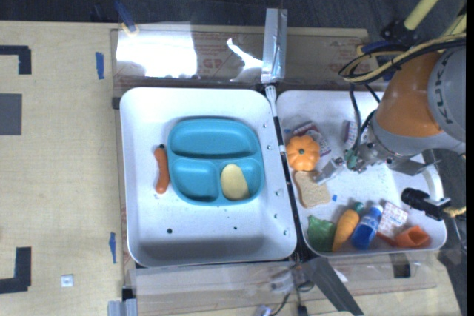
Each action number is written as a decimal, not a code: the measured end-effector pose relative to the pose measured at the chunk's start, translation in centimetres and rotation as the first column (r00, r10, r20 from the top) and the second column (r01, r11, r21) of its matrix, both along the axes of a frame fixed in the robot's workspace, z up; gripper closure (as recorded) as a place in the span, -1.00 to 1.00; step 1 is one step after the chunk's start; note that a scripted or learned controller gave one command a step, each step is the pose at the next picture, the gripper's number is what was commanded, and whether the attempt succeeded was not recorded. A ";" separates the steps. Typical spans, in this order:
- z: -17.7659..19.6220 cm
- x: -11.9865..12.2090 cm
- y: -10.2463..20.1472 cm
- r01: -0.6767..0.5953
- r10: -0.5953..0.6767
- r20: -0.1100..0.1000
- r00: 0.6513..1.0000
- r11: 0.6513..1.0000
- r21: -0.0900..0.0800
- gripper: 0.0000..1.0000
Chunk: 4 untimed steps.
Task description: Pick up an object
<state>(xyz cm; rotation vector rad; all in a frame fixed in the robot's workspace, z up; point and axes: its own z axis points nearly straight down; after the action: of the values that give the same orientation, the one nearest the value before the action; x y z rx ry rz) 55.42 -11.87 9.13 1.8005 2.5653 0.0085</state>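
The jaws (326, 170) sit low in the right bin (437, 233), right of the frame's centre, and whether they are spread or pressed together I cannot tell, since the metal tip blurs into the clutter beneath it. The arm (415, 103) enters from the right edge, its orange band bulging over the bin's upper right corner and the grey wrist angling down and leftward toward the bin floor. Just up and left of the jaws lies a small orange pumpkin (303, 151), near or perhaps touching the tip; just below them lies a tan slice of bread (312, 192). Along the bin's lower edge lie a green piece (320, 231), a carrot-like orange piece (344, 227), a blue bottle (366, 227) and an orange cup (412, 236), all apart from the jaws. The left bin (141, 233) holds a blue divided tray (181, 140) with a yellow lemon-like item (234, 181) in its lower right compartment and an orange sausage shape (161, 169) beside the tray's left side. Both bins rest on a pale wooden counter (55, 159) marked with black squares and blue tape; dark floor runs along the top of the frame.
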 end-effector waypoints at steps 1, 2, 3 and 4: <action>-0.4 4.1 0.7 0.387 -0.387 -0.003 0.922 0.922 0.001 -1.00; -0.4 -7.5 -2.0 0.319 -0.319 -0.007 0.948 0.948 -0.001 -1.00; 0.0 -7.4 -4.3 0.505 -0.505 -0.007 0.863 0.863 0.000 -1.00; 0.9 -7.4 -4.3 0.505 -0.505 -0.006 0.863 0.863 0.001 1.00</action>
<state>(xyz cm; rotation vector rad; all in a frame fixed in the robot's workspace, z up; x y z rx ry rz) 48.04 -16.12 10.07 2.4125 2.0075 0.0030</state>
